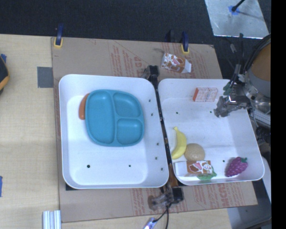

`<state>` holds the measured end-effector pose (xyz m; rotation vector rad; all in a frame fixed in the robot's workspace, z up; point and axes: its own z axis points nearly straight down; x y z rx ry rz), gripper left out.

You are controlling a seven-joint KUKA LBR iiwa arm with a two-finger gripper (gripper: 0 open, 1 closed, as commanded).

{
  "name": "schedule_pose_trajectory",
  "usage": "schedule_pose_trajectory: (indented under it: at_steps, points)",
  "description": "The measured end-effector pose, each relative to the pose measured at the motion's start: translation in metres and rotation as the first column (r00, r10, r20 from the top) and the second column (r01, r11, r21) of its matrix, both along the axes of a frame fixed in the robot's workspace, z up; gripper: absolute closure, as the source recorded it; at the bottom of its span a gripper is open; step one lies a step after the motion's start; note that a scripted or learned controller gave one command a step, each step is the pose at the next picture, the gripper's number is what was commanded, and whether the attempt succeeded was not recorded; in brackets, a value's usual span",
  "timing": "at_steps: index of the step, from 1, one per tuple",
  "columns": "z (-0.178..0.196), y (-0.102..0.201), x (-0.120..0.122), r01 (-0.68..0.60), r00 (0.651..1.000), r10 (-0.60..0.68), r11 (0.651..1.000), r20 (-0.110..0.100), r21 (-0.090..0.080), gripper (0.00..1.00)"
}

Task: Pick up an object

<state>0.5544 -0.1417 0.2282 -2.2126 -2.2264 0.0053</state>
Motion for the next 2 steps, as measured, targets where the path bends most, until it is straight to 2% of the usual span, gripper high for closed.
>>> schedule_pose_trajectory:
  at_steps: [1,2]
  points:
    - [0.013,-0.04,0.035,0.004,1.0,-0.004,1.0,0.003,0.0,1.0]
    - [-0.002,0.043,0.026,0.0,1.0,0.0,1.0,-0.001,0.0,1.0]
